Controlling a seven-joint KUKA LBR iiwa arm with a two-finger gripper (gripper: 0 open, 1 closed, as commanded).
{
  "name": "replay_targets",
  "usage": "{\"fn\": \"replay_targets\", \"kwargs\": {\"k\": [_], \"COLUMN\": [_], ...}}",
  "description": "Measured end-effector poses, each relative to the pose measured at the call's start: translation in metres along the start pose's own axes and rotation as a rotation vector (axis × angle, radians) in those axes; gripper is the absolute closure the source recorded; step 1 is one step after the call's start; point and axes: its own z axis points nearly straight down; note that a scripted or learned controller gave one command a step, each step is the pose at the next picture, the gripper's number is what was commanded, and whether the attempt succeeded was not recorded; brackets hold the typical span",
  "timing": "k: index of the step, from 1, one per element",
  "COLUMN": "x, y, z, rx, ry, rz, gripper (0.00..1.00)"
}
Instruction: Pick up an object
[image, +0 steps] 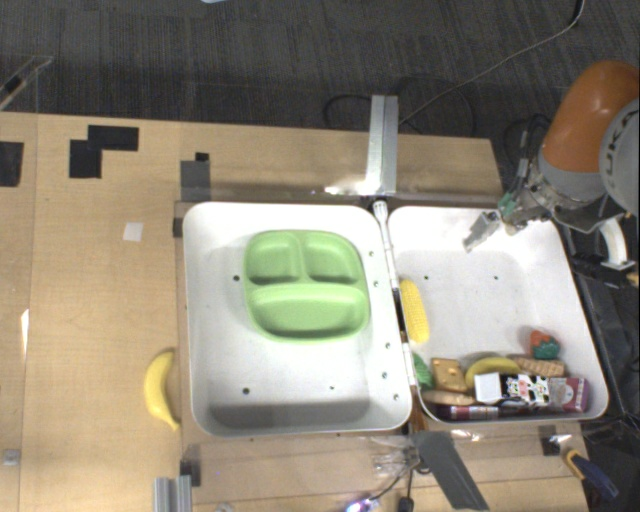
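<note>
You see the arm (590, 130) coming in from the right, orange band up top, wrist angled down-left. Gripper (482, 230) hangs low at the upper right, pointing down-left, nothing visible between its fingers.

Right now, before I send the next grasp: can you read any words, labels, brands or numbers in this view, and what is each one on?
No text is legible.
White and black printed box at the right bin's near edge: markings too small and blurred to read.
Dark red packet beside it: print unreadable.
Black patches on the bench: plain shapes, no lettering.
</note>
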Motion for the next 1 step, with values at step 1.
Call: {"fn": "replay_targets", "kwargs": {"k": [1], "x": [0.0198], "y": [0.0032], "z": [0.0444], "rx": [0.016], "ry": [-0.003], "rz": [-0.227], "gripper": [0.00]}}
